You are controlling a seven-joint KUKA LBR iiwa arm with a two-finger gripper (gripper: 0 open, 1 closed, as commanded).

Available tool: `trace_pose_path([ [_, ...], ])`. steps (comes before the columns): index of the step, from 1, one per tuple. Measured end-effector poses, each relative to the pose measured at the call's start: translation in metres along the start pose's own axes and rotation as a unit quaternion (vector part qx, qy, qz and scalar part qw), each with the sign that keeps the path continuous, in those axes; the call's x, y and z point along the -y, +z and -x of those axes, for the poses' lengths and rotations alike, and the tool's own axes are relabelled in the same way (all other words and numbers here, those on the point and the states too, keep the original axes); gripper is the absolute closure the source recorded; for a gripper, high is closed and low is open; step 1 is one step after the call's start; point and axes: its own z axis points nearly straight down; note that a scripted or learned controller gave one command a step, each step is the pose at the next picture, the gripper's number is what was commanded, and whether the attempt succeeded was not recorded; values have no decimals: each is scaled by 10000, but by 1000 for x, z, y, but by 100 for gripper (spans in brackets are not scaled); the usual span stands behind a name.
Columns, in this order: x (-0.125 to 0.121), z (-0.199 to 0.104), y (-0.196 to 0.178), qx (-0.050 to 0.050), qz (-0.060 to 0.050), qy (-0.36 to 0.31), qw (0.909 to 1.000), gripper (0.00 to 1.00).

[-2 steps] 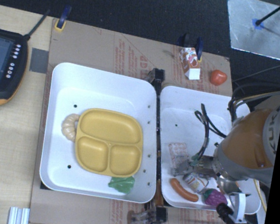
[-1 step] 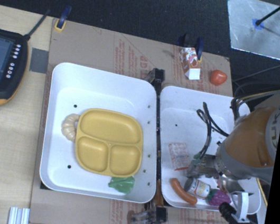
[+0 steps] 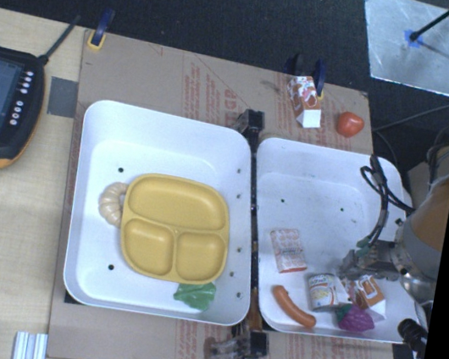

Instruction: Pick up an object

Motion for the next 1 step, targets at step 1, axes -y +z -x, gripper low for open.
trace_pose_path([
  [1, -72, 21, -67, 0, 3, -2, 10000, 100],
])
